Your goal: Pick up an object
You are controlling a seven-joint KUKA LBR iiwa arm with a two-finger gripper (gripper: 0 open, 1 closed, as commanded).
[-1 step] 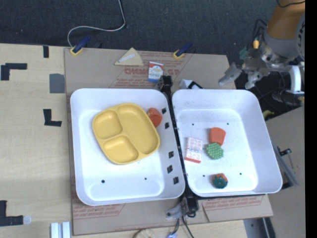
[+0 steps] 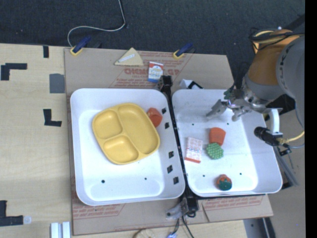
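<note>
End effector (image 2: pixel 227 111) over right bin (image 2: pixel 198 182), upper part, fingers spread wide, nothing between them. Below it: orange cup (image 2: pixel 217 135), green ball (image 2: pixel 215 151), white packet (image 2: pixel 193 149). Left bin (image 2: pixel 84 182): yellow tray (image 2: pixel 125 132), orange block (image 2: pixel 155 116) just beside.

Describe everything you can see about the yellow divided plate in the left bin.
The yellow divided plate looks like smooth, matte plastic with rounded corners. Raised ridges split it into three compartments, two toward the far side and one nearer the camera, and all three hold nothing. It lies flat on the floor of the left bin, turned at a slant to the bin's walls. A small orange cup sits against its right far edge, between the plate and the bin's wall.
</note>
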